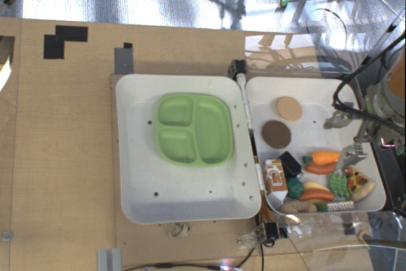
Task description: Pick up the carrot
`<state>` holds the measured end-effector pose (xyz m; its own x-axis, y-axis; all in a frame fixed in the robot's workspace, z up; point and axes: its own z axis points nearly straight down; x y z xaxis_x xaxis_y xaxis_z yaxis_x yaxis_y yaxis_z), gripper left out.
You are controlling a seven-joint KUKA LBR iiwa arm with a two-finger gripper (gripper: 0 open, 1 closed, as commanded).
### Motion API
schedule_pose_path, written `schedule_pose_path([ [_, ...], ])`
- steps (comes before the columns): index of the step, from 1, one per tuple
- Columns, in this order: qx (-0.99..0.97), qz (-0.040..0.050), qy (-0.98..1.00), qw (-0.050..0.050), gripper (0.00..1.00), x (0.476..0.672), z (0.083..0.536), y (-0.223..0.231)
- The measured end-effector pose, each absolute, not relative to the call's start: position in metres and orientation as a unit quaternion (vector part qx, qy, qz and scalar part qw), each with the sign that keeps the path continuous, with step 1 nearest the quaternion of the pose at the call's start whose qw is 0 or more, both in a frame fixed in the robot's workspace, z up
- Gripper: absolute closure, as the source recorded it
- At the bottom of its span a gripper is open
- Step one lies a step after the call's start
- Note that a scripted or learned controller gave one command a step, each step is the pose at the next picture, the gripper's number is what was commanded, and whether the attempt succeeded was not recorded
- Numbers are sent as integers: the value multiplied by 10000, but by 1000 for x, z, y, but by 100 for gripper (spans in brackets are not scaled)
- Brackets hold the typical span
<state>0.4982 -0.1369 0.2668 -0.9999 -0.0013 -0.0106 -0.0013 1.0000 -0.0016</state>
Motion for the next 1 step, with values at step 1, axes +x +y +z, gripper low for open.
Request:
schedule_pose_path([
  [1,57,3,10000,8,0,505,168,-160],
])
